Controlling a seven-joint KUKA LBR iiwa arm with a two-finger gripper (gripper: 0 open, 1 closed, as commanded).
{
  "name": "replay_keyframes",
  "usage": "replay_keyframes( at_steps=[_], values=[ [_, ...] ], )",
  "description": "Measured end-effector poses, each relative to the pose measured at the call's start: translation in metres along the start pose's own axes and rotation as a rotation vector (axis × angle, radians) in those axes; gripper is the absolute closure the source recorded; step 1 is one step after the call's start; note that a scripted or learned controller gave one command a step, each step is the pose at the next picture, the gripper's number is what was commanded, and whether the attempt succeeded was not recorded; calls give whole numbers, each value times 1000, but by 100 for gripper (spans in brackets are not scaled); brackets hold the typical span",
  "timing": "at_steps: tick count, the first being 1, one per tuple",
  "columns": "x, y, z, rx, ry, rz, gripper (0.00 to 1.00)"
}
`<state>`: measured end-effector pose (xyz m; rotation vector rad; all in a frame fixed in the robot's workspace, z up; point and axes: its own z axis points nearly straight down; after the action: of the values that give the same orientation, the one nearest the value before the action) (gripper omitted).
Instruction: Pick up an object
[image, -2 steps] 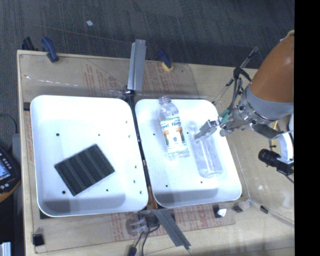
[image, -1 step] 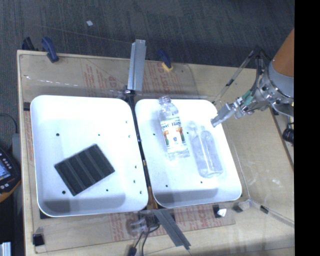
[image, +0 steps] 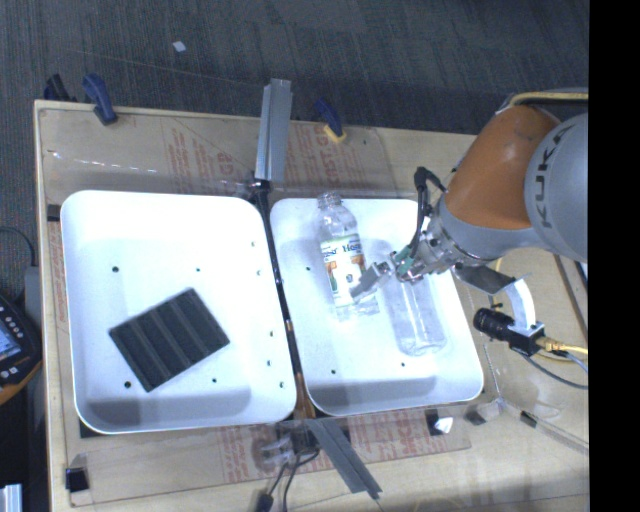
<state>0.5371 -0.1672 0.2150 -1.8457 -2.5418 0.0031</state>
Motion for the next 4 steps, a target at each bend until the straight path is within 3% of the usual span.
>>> replay_keyframes(
  at_steps=[1,2,3,4],
  values=[
    [-8,41,108,-2,1,-154,0],
    [-31,78,119,63,23,-189,0],
    [-32,75,112,73,26,-191,100],
    [-36,63,120,21,16,-51,100]
  ],
)
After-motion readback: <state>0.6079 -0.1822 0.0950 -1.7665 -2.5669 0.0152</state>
